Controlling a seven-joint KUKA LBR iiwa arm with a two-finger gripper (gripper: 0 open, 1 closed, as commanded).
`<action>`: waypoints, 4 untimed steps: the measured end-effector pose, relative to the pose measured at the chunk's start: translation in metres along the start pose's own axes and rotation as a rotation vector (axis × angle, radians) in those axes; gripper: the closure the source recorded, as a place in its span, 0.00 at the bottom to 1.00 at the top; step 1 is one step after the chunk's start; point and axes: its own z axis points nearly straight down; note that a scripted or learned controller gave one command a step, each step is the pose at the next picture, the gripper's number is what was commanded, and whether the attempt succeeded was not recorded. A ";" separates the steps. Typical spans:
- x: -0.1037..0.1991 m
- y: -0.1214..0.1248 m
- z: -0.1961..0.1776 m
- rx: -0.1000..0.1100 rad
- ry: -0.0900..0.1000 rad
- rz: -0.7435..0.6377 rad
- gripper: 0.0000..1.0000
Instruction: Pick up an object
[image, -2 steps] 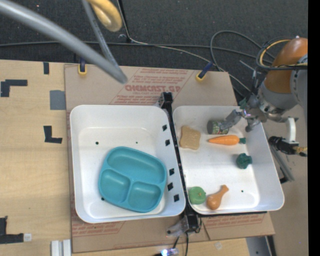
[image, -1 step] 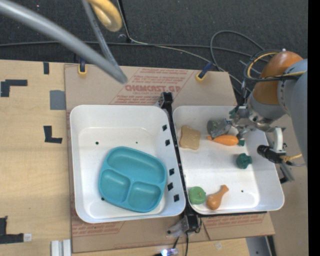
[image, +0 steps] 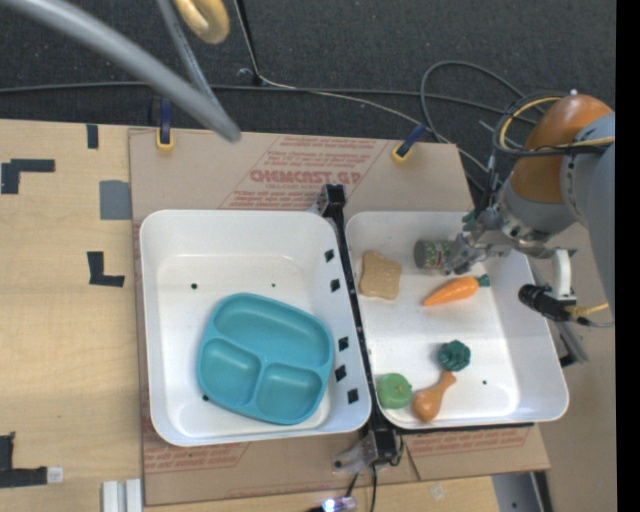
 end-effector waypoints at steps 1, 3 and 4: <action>0.002 0.000 -0.063 -0.005 0.001 0.001 1.00; 0.062 0.004 -0.106 0.001 0.002 -0.002 1.00; 0.113 0.006 -0.115 0.000 0.003 -0.003 1.00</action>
